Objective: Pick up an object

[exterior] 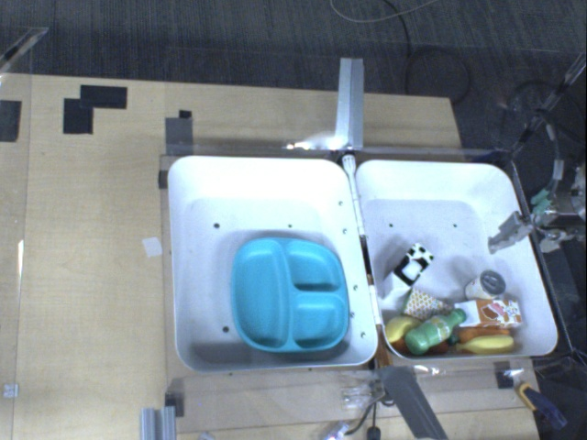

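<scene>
The right bin (440, 191) holds a cluster of small items near its front edge. Among them are a black-and-white spotted object (415, 264), a green bottle (434, 330) lying on its side and a yellow piece (398, 328). An orange-and-white carton (495, 313), a yellow banana-like piece (486, 344), a small grey round can (492, 282) and a patterned triangular piece (422, 301) lie there too. My gripper (525, 227) hovers at the bin's right rim, above and to the right of the can, and nothing shows in it.
The left bin (211, 200) holds a blue divided plate (289, 291) toward its front. A metal post (350, 104) rises behind the seam between the bins. Cables lie on the dark floor at the back. The back half of the right bin is bare white.
</scene>
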Controlling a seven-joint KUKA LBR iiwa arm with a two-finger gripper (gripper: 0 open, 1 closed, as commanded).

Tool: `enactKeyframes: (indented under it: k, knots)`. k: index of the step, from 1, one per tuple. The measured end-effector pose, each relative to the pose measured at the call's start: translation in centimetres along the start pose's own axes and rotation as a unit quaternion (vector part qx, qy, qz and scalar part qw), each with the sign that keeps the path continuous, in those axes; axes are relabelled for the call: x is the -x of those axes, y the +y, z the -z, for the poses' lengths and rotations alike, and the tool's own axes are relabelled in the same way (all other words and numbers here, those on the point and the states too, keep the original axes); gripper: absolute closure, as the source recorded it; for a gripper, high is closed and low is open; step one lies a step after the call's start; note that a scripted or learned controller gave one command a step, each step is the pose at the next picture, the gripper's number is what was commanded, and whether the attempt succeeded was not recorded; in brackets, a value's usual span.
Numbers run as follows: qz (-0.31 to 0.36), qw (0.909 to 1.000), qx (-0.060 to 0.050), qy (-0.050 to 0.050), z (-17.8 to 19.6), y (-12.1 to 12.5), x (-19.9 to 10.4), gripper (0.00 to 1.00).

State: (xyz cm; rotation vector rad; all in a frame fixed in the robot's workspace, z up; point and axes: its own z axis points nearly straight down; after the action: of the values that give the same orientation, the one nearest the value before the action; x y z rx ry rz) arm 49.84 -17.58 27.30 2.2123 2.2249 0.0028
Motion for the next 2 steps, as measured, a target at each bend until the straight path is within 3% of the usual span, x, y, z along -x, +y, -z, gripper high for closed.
enactKeyframes:
  k: [1, 2]
  knots:
    - [0.112, 0.9937, 0.008, -0.005, -13.0, -0.7, 0.5, 0.00]
    - [0.103, 0.9947, 0.002, -0.001, -5.3, 4.1, 2.2, 0.00]
